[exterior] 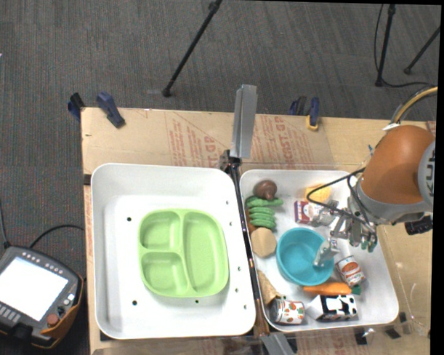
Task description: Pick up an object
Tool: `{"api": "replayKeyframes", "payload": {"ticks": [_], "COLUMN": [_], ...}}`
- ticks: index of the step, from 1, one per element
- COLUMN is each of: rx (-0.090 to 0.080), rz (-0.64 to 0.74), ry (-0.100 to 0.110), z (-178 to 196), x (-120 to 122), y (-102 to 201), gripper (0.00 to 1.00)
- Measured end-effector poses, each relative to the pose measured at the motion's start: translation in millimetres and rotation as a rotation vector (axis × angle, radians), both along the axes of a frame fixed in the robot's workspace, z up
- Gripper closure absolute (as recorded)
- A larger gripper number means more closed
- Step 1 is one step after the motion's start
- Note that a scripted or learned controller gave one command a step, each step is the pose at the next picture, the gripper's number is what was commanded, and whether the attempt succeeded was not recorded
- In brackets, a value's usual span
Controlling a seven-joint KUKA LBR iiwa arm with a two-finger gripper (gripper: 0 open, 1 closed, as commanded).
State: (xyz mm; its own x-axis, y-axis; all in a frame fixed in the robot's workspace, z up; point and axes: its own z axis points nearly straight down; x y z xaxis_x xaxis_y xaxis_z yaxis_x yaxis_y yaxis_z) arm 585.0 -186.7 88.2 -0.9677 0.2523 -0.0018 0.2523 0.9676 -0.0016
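gripper (325,255) over right rim of round blue plastic bowl (302,256), right bin (387,288) centre | fingers: can't tell, blurred | prob. lining up rim grab

Even, bright overhead light fell across the scene. The white bins (171,180) were nearly washed out, with soft shadows under their rims. Detail was slightly soft throughout, the floor (139,46) at 12 o'clock dimmer.

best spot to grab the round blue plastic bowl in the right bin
Pinch the round blue plastic bowl by its left rim from above. It sits upright and open, so one finger fits inside the thin wall. That side looks freer: the gripper and a small can crowd the right rim.
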Motion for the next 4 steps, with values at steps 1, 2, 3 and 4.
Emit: {"api": "replayKeyframes", "payload": {"ticks": [1, 2, 3, 4], "rx": [-0.006, 0.004, 0.003, 0.001], "rz": [0.038, -0.008, -0.061, -0.048], "ry": [-0.055, -0.009, 0.0, -0.003], "z": [12.9, 2.0, -0.5, 0.9], "x": [-90.6, -58.5, -2.3, 36.0], "y": [-22.6, 90.1, 79.9, -28.2], "gripper": [0.0, 0.0, 0.0, 0.0]}}
